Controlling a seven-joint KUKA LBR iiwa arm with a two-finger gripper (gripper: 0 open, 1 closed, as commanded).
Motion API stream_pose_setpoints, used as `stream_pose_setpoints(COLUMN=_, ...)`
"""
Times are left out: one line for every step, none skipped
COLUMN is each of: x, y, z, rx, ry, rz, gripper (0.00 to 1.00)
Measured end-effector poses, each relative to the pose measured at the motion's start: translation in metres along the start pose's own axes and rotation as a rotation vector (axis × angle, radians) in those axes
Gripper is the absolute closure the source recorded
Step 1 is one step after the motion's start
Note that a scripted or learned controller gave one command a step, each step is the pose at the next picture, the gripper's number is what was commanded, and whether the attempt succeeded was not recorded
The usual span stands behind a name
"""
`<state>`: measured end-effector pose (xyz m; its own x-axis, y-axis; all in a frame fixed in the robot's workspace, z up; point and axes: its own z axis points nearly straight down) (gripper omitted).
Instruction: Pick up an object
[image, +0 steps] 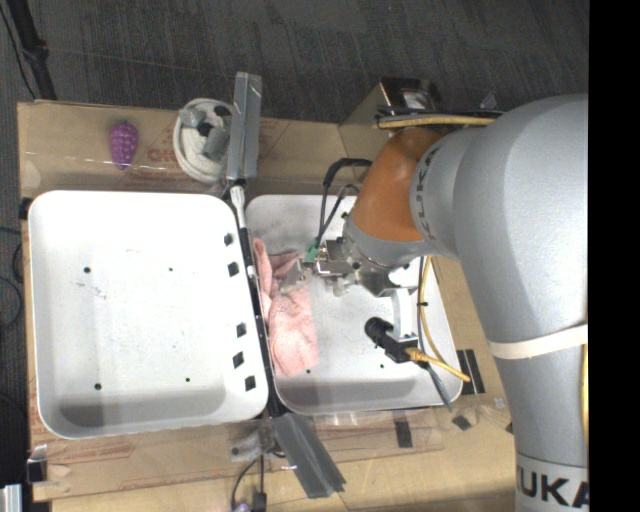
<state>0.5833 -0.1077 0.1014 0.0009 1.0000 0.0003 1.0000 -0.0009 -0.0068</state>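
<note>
Where the bench is viewed from above, 2 shallow white plastic bins are seen side by side. The large grey arm with its orange band (395, 195) is extended from the right over the right bin (345, 385). The left bin (130, 300) is marked by a few dark specks. A crumpled pink cloth (285, 315) is laid along the left wall of the right bin. The gripper (318, 262) is positioned at the cloth's upper end; contact cannot be confirmed, nor its state. A white coiled item (203, 138) and a small purple object (123, 143) are noted on the cardboard above the left bin.
</note>
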Motion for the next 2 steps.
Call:
stream_pose_setpoints(x=0.007, y=0.074, z=0.009, rx=-0.006, ry=-0.001, rz=-0.214, gripper=0.0)
stream_pose_setpoints(x=-0.013, y=0.016, z=0.009, rx=-0.003, ry=0.0, rz=-0.29, gripper=0.0)
